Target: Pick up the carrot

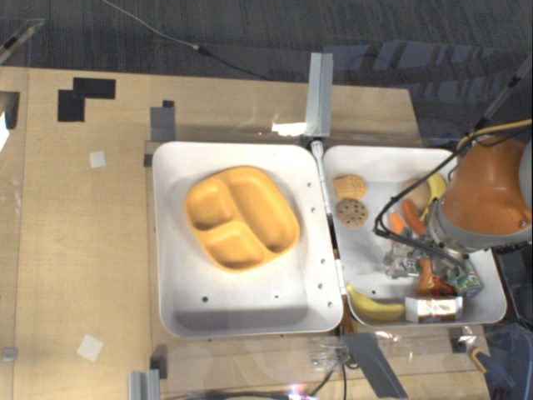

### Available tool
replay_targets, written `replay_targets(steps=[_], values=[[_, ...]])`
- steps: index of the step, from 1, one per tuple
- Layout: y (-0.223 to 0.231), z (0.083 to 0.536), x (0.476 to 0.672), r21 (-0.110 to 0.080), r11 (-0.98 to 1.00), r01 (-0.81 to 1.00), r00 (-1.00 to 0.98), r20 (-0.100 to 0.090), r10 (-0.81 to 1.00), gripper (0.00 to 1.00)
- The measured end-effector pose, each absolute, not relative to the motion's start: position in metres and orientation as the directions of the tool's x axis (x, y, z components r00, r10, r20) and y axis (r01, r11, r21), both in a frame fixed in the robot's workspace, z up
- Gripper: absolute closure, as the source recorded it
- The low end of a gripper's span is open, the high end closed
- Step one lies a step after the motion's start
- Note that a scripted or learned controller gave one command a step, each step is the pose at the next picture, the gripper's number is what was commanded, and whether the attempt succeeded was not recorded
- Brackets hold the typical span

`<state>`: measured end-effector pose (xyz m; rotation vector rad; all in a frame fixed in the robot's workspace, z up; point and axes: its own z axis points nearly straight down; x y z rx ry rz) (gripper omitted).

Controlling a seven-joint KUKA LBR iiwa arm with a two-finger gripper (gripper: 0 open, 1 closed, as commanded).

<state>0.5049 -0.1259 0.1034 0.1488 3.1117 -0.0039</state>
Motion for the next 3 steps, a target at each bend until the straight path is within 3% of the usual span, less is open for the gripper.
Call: replay_targets(steps=[1,2,3], values=[[-0.058,0.235,0.544,0.003,0.996,0.088,-0.996,-0.023,0.088,1.00],[-0.007,0.184,0.495,0.003,0.990,0.141,-0.990,-0.004,0.141,1.00],[-0.111,0.374,0.489,0.003,0.942,0.335,-0.942,-0.021,0.335,1.00]])
